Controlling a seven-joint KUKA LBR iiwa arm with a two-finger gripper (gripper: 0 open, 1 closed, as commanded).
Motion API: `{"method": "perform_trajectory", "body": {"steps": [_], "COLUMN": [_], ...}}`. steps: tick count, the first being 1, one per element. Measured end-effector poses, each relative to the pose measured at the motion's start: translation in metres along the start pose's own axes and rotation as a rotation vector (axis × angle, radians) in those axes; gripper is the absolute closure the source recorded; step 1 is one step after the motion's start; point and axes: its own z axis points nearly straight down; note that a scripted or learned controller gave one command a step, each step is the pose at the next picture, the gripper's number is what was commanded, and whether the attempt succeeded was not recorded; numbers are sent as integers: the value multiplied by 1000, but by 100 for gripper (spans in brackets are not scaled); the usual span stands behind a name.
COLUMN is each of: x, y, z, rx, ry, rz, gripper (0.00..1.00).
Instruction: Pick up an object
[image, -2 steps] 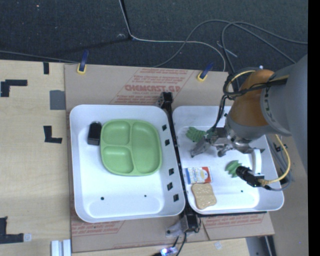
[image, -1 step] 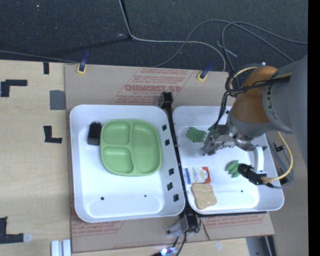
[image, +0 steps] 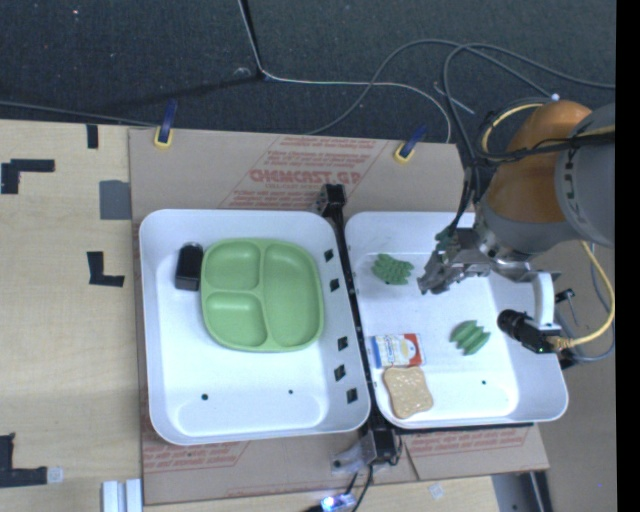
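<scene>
While my arm reaches in from the right, I see the tool (image: 437, 278) low over the right bin (image: 500, 400); I cannot tell whether it grips anything. Just left of it lies a green leafy toy (image: 392, 269). Further out sit a green pod (image: 469, 337), a small carton (image: 396, 350) and a slice of bread (image: 407, 391). The left bin (image: 170, 390) holds a green divided plate (image: 263, 295) beside a black block (image: 188, 266).
</scene>
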Motion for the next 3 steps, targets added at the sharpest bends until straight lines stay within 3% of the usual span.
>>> {"method": "perform_trajectory", "body": {"steps": [1,3], "x": [0,103], "y": [1,21], "z": [-32,-51], "rx": [2,5], "ry": [0,2], "rz": [0,-5], "gripper": [100,100]}}
